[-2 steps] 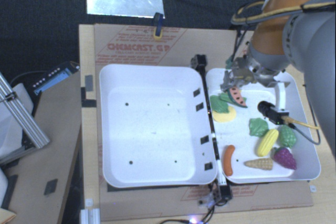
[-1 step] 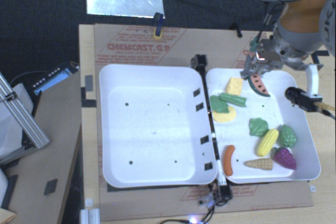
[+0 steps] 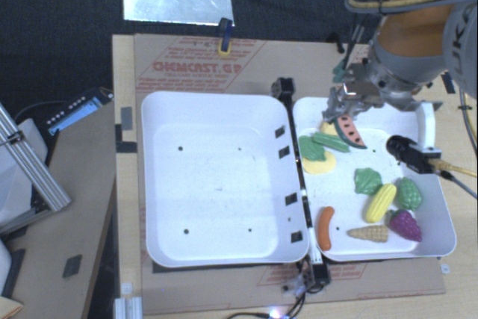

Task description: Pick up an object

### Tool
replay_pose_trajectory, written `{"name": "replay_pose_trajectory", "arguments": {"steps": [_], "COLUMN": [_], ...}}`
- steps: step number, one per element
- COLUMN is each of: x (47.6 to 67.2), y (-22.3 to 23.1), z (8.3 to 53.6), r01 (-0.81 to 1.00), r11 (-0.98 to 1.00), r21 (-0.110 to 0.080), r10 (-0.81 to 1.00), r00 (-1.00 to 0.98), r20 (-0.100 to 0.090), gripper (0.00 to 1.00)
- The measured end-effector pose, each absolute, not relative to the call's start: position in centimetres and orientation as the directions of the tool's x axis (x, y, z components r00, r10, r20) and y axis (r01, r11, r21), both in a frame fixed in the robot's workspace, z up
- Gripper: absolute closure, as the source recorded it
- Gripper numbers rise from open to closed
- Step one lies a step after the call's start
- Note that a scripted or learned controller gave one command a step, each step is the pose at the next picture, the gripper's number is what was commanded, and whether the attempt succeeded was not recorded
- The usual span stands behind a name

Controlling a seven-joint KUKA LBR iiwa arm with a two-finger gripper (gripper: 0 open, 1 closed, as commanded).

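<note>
Two white bins sit side by side on the worktop point(image 3: 187, 60), and all the action is on the right. The left bin point(image 3: 216, 175) carries nothing to grab; the right bin point(image 3: 437, 235) holds the whole pile of toy food. Over its far edge hangs the arm point(image 3: 426, 4), grey with that orange band, reaching in from the right. Down at its end the gripper point(image 3: 337, 110) hovers right above the watermelon slice point(image 3: 347, 131), and whether it is touching I cannot tell. Whether the jaws are apart or together I cannot tell either; nothing is visibly between them.

Now the targets, big to small: a yellow round piece point(image 3: 319, 164) with a green leafy piece point(image 3: 311, 149) on top, a corn cob point(image 3: 380, 202), a purple grape bunch point(image 3: 404, 223), a waffle cone point(image 3: 369, 234), a small orange sausage point(image 3: 325, 227).

The danger, as I judge it: that watermelon slice lies flat and thin, crowded by a green pod point(image 3: 331, 142) just beside it. A descent slightly off could pinch two things at once, or skid off the slice and come up with nothing.
</note>
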State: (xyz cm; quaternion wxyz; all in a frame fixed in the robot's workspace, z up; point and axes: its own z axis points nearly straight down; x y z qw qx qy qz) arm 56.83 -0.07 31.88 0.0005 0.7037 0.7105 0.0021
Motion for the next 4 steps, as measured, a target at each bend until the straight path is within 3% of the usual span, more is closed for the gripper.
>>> {"name": "replay_pose_trajectory", "arguments": {"steps": [1,2,3,4], "x": [52.9,51.3,49.7,48.7], "y": [-2.0,6.3,12.3,14.2], "z": [36.1,30.7,34.2,34.0], "r01": [1.000,1.000,1.000,1.000], "r11": [0.000,0.011,0.012,0.006], "r21": [0.006,-0.002,0.004,0.001], "r10": [1.000,1.000,1.000,1.000], "r00": [0.000,-0.011,-0.012,-0.006], "r20": [0.000,0.002,0.004,0.001], "gripper": [1.00,1.00,1.00,1.00]}}
